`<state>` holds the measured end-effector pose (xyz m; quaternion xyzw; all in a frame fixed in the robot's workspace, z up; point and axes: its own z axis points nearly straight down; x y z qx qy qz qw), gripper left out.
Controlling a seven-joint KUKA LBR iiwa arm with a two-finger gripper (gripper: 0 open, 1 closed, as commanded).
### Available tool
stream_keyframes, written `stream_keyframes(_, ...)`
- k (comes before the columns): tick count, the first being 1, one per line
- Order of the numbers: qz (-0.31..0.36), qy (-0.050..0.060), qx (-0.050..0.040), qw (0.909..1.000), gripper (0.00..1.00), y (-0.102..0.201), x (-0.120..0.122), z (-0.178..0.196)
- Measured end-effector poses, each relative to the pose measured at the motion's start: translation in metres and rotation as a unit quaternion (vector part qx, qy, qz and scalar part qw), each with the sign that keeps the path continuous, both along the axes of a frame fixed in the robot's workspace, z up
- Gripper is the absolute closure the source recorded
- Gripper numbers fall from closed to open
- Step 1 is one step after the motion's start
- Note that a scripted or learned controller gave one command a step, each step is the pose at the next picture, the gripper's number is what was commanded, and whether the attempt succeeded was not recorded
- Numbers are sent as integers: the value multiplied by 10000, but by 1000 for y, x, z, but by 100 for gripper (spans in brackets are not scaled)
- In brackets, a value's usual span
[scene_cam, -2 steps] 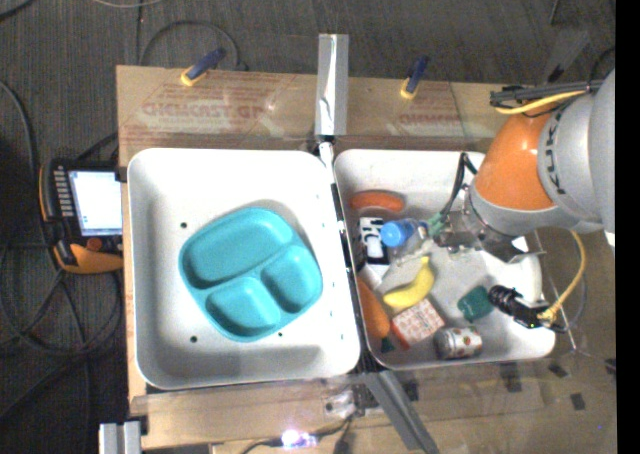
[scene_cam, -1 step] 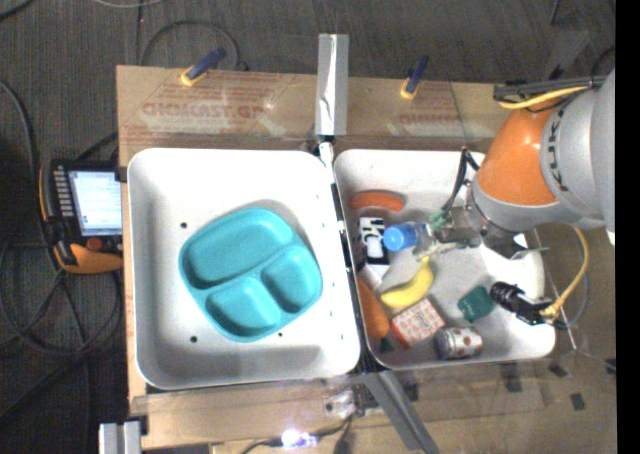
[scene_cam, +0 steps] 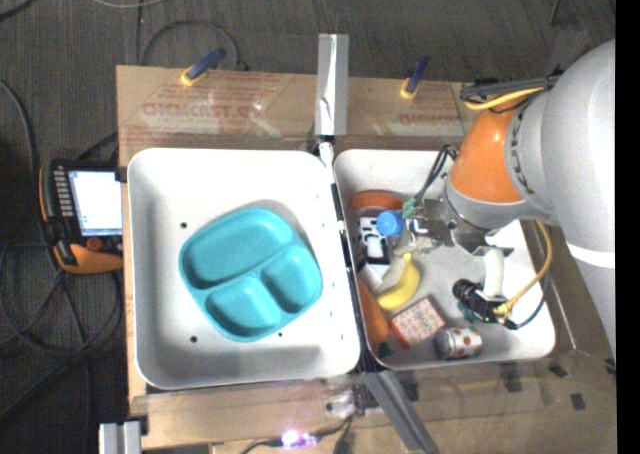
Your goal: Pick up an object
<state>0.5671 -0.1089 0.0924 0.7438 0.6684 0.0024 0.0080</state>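
Note:
The right bin (scene_cam: 535, 337) holds several small things. A yellow banana (scene_cam: 400, 285) lies near its middle, with a red and white box (scene_cam: 417, 320) and a small silver and red can (scene_cam: 458, 342) in front of it. An orange object (scene_cam: 372, 318) rests along the bin's left wall. A blue-capped white bottle (scene_cam: 384, 229) lies further back, beside a brown-orange item (scene_cam: 374, 200). My gripper (scene_cam: 418, 224) hangs low over the bin's back middle, just right of the bottle and above the banana's upper end. The wrist hides its tips.
The left bin (scene_cam: 160, 342) holds a turquoise divided plate (scene_cam: 252, 270). A metal post (scene_cam: 331, 82) stands behind the wall between the bins. A handheld pendant (scene_cam: 85, 212) lies off the bench to the left. The arm's grey body covers the right bin's far right corner.

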Motion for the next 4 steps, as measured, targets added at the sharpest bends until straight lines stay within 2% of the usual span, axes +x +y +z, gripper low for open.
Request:
stream_keyframes(1, -797, 79, 31, 9968, 100, 53, -1, 105)
stream_keyframes(2, -801, 79, 25, 9968, 0, 53, -1, 105)
stream_keyframes(3, -1231, 56, 27, 9924, 0, 6, -2, 19)
stream_keyframes(4, -667, 32, 30, 9978, 0, -34, 21, -2)
